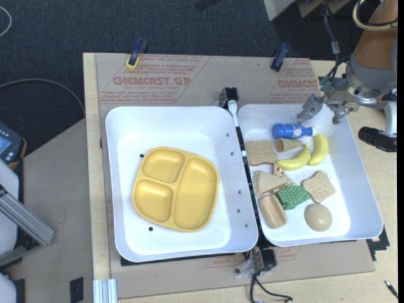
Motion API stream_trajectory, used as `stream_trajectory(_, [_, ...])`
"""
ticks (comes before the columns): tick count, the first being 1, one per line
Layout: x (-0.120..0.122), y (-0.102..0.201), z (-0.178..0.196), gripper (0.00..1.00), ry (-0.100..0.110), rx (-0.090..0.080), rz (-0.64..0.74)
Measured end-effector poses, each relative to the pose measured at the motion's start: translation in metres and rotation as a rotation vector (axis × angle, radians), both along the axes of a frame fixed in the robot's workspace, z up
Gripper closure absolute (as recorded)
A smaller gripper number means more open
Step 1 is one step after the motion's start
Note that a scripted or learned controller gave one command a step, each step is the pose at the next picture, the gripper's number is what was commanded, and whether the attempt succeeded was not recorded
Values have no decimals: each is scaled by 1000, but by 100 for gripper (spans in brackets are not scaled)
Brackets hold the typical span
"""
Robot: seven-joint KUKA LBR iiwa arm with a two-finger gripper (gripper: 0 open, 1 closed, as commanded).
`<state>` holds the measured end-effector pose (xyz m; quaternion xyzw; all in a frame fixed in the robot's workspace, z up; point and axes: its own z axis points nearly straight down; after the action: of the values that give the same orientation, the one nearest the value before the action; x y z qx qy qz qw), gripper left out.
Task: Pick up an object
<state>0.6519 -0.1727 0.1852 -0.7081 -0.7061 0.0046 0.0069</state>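
Note:
My gripper [324,110] hangs over the far part of the right bin [363,175], its two fingers spread open with nothing between them. Just below and left of it lies a blue bottle [290,130]. A yellow banana [308,156] curves beneath the bottle. Nearer the front sit a toast slice [260,151], a sandwich wedge [269,182], a green knitted piece [291,197], a cracker-like slice [318,186], a brown roll [272,211] and a round bun [317,216].
The left bin [120,169] holds a yellow divided plate [175,187]. Clamps [134,54] pin the cardboard base at the back. A black connector [229,97] sits between the bins. The arm's orange band [379,33] rises at the upper right.

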Motion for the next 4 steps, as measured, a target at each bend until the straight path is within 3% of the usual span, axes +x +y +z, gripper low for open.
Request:
stream_trajectory(1, [3, 0, 10, 0, -16, -3, 3])
stream_trajectory(3, [-6, -2, -100, 0, -4, -2, 5])
stream_trajectory(4, [-4, -2, -89, 100, -12, -3, 4])
